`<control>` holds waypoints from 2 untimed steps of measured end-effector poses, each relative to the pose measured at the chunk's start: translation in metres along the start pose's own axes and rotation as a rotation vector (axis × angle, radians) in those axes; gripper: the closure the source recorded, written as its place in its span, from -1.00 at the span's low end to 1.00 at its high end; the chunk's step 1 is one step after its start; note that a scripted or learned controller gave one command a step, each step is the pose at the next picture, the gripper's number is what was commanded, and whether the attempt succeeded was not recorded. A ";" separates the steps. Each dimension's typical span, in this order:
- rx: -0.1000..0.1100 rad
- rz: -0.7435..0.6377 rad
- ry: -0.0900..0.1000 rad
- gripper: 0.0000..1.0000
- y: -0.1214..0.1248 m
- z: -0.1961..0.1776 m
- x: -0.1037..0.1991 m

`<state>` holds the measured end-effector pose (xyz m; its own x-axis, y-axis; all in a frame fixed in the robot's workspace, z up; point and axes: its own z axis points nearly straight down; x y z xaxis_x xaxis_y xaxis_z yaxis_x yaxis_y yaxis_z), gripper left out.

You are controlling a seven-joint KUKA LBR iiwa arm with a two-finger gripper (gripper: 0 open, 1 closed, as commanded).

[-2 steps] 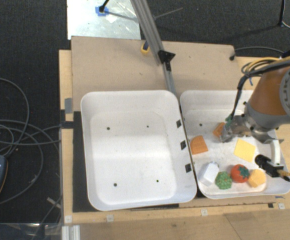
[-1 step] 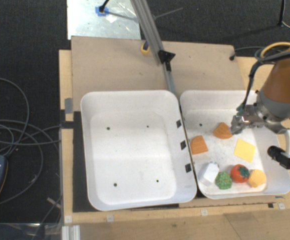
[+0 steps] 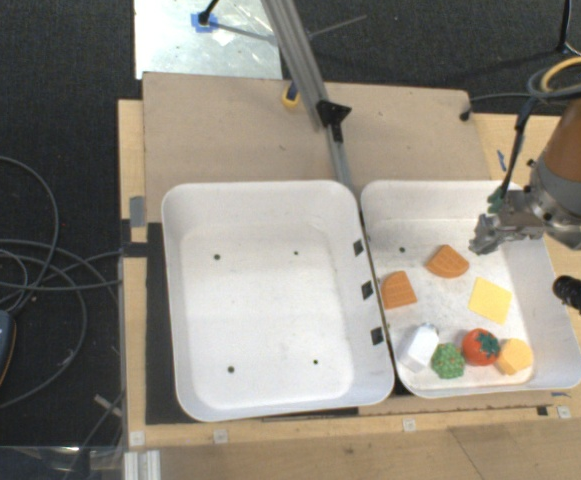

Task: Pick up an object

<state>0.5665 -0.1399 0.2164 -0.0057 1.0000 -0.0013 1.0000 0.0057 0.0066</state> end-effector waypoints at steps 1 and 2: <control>0.000 0.000 0.000 1.00 0.002 -0.040 0.000; 0.004 -0.005 0.002 1.00 0.003 -0.043 0.048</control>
<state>0.5693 -0.0922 0.2595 -0.0104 0.9999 0.0008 0.9999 0.0104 0.0029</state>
